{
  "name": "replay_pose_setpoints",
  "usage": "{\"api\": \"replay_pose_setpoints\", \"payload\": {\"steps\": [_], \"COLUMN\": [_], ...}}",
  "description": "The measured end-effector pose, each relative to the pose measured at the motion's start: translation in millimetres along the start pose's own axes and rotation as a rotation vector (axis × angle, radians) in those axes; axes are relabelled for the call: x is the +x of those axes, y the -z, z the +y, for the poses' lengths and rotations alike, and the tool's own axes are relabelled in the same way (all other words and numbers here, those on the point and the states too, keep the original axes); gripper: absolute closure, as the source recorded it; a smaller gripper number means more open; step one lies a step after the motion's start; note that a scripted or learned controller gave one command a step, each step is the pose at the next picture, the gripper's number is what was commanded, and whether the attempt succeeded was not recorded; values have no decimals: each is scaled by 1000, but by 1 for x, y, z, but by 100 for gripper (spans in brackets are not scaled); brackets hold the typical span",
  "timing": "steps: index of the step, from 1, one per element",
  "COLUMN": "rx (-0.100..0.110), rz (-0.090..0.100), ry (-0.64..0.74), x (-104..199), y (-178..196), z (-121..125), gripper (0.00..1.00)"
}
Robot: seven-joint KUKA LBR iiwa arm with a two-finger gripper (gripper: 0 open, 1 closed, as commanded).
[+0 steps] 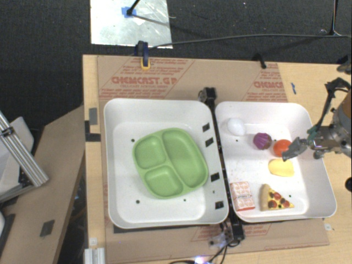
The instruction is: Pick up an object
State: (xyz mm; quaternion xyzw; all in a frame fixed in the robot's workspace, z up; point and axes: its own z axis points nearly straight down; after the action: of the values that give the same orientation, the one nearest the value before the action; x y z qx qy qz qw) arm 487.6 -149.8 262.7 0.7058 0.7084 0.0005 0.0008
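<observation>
Pizza slice lies nearest; jaws, state unclear, hover by the yellow piece, likely light, smooth; grip its flanks.

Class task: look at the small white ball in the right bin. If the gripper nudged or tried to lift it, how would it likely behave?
The white ball looks round and smooth, so a nudge would probably send it rolling across the right bin. Its curved sides might slip from two fingers unless squeezed across the middle. It looks like a small toy, so probably light.
</observation>
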Motion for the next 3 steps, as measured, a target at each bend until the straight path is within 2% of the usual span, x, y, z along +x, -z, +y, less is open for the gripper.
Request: {"api": "replay_pose_setpoints", "payload": {"steps": [1,3], "rx": [6,5], "rz": [2,2], "ry": [-2,-2], "x": [3,13], "y": [-62,-152], "z": [2,2], "gripper": [0,0]}}
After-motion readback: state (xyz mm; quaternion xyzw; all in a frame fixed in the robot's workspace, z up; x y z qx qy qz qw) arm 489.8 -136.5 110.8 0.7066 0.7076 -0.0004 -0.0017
